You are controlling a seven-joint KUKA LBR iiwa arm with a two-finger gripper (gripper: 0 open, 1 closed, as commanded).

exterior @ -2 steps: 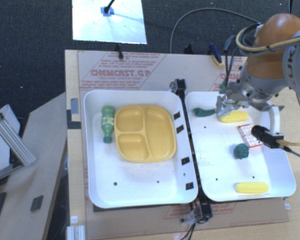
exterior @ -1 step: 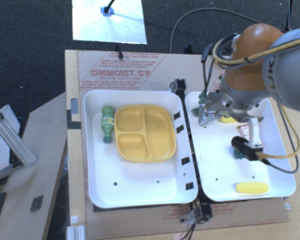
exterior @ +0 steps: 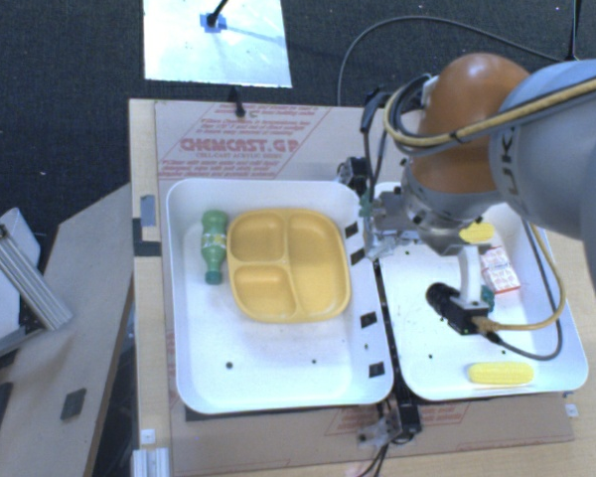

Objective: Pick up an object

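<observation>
My gripper (exterior: 379,238) hangs over the divider between the two bins, at the left edge of the right bin (exterior: 551,371); the bulky grey and orange wrist covers much of it. In the right bin lie a yellow corn cob (exterior: 501,373) near the front, a small red and white box (exterior: 499,269) by the right wall, and a yellow piece (exterior: 477,233) partly hidden under the wrist. The left bin (exterior: 194,366) holds a yellow divided plate (exterior: 287,264) and a green bottle (exterior: 214,245) lying just left of it. I see nothing held in the gripper.
A clear sheet with red lettering (exterior: 240,145) lies behind the bins. A pale square panel (exterior: 215,28) sits further back on the dark floor. Bare white floor shows at the front of the left bin and in the middle of the right bin.
</observation>
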